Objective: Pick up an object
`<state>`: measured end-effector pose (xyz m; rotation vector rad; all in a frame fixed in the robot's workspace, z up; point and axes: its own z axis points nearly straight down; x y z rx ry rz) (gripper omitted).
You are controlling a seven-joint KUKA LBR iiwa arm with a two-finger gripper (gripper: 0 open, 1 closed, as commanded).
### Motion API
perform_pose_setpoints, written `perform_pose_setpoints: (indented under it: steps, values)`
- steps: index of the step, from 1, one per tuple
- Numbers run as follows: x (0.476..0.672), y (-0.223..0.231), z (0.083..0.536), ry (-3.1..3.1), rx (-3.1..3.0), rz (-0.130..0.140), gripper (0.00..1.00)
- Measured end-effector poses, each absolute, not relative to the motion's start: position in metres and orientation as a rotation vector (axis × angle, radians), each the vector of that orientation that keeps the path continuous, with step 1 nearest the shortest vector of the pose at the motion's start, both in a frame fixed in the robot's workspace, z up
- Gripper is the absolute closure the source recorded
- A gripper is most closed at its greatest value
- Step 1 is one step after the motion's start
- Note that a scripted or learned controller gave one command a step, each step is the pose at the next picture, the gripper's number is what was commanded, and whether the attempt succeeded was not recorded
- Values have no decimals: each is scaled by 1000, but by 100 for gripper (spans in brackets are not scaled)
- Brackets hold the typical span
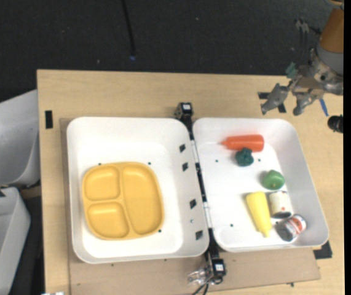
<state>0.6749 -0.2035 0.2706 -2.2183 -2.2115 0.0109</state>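
Pale wooden bench [132, 94] carries two white bins: the right bin [304, 165] holds an orange carrot [244, 142] near its far edge, a teal piece [244, 158], a green ball [273, 179], a yellow piece [259, 212] and two small cans [286, 217] by its near right corner, their labels too blurred to read. A yellow divided plate [123, 199] lies in the left bin [80, 140]. Beyond the right bin's far right corner hangs the gripper [289, 102], fingers spread and grasping nothing.

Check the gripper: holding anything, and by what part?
Nothing held. The gripper hangs open above the bench beyond the right bin's far edge, with nothing between its fingers. The carrot and the other items lie in the bin.
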Motion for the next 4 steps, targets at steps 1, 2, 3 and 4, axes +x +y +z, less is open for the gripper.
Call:
perform_pose_setpoints:
  steps: [1,2,3,4]
  values:
    - [677,-203,280,-2224,-2223,0,0]
    - [684,-212,229,-2221,-2223,5,0]
    - [680,-204,178,-2223,-2219,5,0]
    - [677,-214,132,-2221,-2223,5,0]
